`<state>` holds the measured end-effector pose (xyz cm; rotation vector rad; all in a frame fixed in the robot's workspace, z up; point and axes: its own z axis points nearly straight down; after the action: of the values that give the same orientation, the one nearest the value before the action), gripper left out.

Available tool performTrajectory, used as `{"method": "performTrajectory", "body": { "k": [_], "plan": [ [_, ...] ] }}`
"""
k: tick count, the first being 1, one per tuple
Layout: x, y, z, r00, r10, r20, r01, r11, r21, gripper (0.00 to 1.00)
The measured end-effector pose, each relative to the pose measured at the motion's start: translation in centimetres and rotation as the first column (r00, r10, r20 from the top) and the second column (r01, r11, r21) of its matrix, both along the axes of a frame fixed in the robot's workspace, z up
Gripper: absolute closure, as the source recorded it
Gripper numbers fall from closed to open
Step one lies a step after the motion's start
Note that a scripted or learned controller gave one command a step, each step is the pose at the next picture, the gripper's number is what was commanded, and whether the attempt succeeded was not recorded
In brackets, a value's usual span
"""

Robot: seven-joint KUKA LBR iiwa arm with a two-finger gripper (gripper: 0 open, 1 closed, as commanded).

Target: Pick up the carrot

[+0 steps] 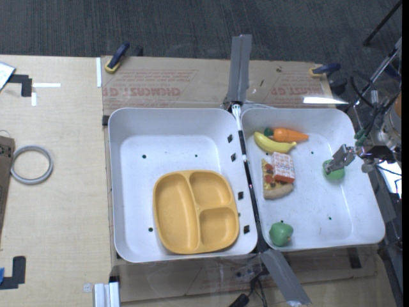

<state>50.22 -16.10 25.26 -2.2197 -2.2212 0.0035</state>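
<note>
The orange carrot [289, 134] with a green top lies near the back of the right bin [358, 232], touching the yellow banana [273, 142] just in front of it. My gripper [355, 160] hangs over the right bin's right side, well to the right of the carrot and a little nearer the front. It stands open with nothing between its fingers. Its left finger [342, 155] is right beside a small green toy [333, 170] on the bin floor.
A pizza slice [278, 174] lies in front of the banana and a green round toy [280, 233] sits at the bin's front. The left bin [128, 146] holds a yellow divided plate [195, 210]. A tape roll [29, 164] lies on the bench at the far left.
</note>
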Motion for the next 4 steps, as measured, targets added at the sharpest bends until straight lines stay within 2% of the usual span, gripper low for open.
{"method": "performTrajectory", "body": {
  "k": [1, 2, 3, 4],
  "plan": [
    [6.3, -3.1, -3.9, 0.979, 0.203, 0.002, -0.203, 0.979, 0.0, 0.0],
    [14.1, -6.1, -5.2, 0.888, 0.461, 0.004, -0.461, 0.888, -0.002, 0.0],
    [15.7, -1.9, -6.2, 0.756, 0.654, 0.004, -0.654, 0.756, -0.002, 0.0],
    [15.4, 0.7, -8.4, 0.562, 0.827, 0.004, -0.827, 0.562, -0.002, 0.0]
  ]
}}
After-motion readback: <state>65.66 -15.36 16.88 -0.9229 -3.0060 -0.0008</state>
